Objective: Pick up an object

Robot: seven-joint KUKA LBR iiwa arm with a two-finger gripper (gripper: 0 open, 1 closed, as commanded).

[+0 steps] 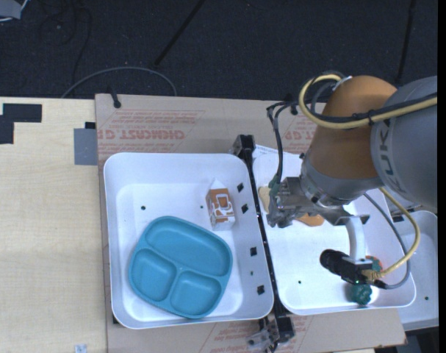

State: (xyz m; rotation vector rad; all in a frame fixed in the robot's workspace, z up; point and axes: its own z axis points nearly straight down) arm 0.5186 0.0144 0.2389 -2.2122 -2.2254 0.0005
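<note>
- While my arm (pixel 355 138) hangs over the right bin (pixel 303 274), my pincer (pixel 280 210) sits low at that bin's left wall, about midway along it, close to the divide between the two bins.
- Pincer state: I cannot tell whether it is spread or pressed together, because my own wrist shadows it. Nothing shows pinched in it.
- Item 1, orange thing (pixel 313 218): right bin, just beside my pincer on its right and partly hidden under my wrist. Its shape is unclear. As the nearest candidate, I take it for the task's thing.
- Item 2, teal thing (pixel 360 293): small, right bin, by the near edge towards the right corner, well apart from my pincer.
- Item 3, box (pixel 220 206): small, white and orange, left bin (pixel 123 219), upright near its right wall.
- Item 4, plate (pixel 180 267): blue, three compartments, flat in the left bin's near half, apart from the box.
- Step in hand, as I judge it: the reach down for a grasp, with no lift begun.
- Next move calls for centring on the orange thing and keeping clear of the left wall, then closing before any rise. A pinch so near the wall could catch the rim or close on nothing.
</note>
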